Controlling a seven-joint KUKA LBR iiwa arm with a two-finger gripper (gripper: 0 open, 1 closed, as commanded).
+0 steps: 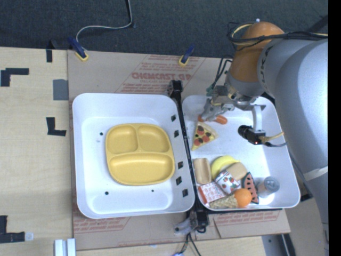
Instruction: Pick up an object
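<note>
Pizza slice [203, 136] just below gripper [213, 111]

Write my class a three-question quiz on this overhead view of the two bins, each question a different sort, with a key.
1. True or false: the yellow divided plate lies in the left bin.
2. Which thing lies nearest the gripper? A. the pizza slice B. the orange ball C. the watermelon slice
3. Fill in: the toy foods are crowded along the ____ end of the right bin, by the camera view.

Key: 1 true; 2 A; 3 lower.
</note>
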